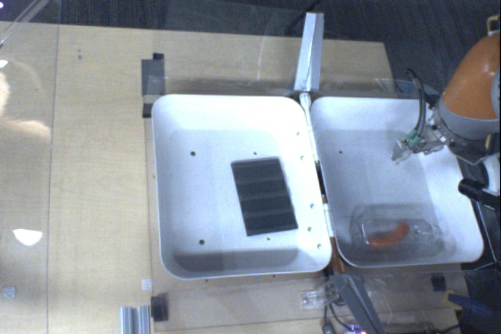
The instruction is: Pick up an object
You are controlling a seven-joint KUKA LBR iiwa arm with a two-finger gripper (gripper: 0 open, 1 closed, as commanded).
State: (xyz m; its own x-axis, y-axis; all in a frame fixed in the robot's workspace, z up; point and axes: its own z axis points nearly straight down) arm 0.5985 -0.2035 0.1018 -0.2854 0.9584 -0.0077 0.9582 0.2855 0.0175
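A black ribbed rectangular pad [264, 195] lies flat in the middle of the left bin [176, 168]. In the right bin [352, 129], near its front edge, a clear plastic bottle-like object [395, 232] lies on its side with something orange-red inside it. My gripper [410, 145] hangs over the right bin's far right part, behind the clear object and well apart from it. The grey arm with its orange band [473, 86] comes in from the right edge. Nothing shows in the gripper.
A metal post [308, 59] stands at the back where the two bins meet. Black clamps [153, 78] sit at the left bin's far corner and in front of it. The wooden bench stretches to the left under a clear sheet.
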